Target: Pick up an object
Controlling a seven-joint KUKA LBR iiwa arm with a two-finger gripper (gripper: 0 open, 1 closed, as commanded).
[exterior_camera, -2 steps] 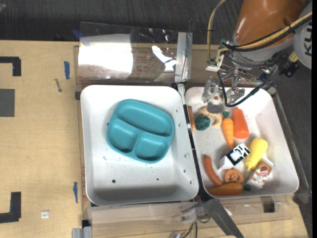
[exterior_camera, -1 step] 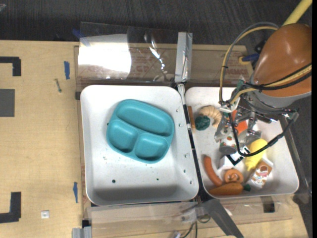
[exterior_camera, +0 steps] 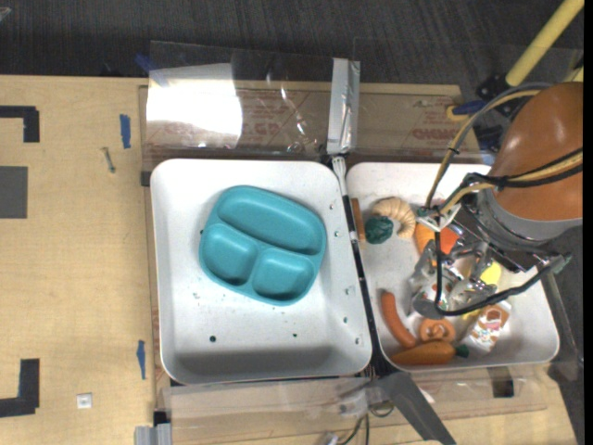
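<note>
Over the right-hand shallow white bin (exterior_camera: 547, 336), my end effector (exterior_camera: 451, 286) hangs among toy foods; its grip I cannot tell. Nearest, at seven o'clock, lies a red sausage-shaped toy (exterior_camera: 397, 319). I judge a straight, centred descent best, avoiding neighbours.

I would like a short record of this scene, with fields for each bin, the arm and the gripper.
left bin: holds one teal divided plate with three compartments, lying flat
right bin: holds small toy foods, among them a croissant, a dark green piece, a red sausage and a carrot
arm: reaches in from the right, over the right bin
gripper: low among the toy foods; finger state unclear
object held: cannot tell
</note>
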